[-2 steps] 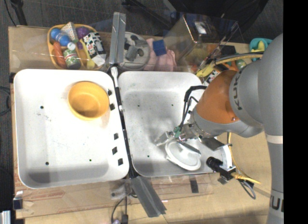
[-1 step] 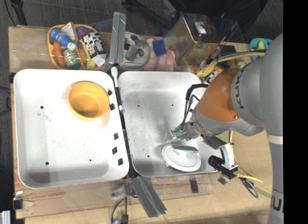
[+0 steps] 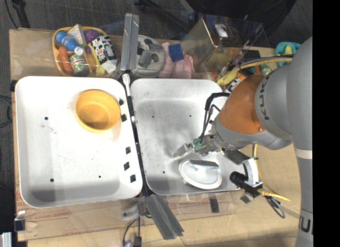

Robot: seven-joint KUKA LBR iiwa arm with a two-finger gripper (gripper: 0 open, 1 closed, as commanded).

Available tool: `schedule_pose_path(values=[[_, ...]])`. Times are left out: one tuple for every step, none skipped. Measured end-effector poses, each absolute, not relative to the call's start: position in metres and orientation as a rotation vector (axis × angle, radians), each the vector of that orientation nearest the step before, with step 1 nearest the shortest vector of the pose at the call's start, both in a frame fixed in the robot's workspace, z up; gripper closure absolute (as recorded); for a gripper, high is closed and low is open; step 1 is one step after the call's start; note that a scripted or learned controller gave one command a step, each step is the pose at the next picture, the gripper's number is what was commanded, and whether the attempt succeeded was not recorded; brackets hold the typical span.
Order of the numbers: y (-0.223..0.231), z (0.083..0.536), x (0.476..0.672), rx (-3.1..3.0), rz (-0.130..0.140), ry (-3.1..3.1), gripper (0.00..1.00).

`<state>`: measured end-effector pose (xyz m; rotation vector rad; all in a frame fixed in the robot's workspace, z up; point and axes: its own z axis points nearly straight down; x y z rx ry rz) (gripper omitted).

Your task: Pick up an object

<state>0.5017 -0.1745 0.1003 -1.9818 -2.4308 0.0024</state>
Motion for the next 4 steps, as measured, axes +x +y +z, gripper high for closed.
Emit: schedule_pose_path(values=[[-0.117,0.093,0.537,-2.089,0.002,-2.341,0.00],[-0.106,0.101,0.613,-2.279,0.004,-2.157,0.00],[-0.169,0.149,0.616,-2.302,0.002,-2.135,0.00],[-0.173,0.213,0.535,-1.936,0.001,-2.470,0.00]])
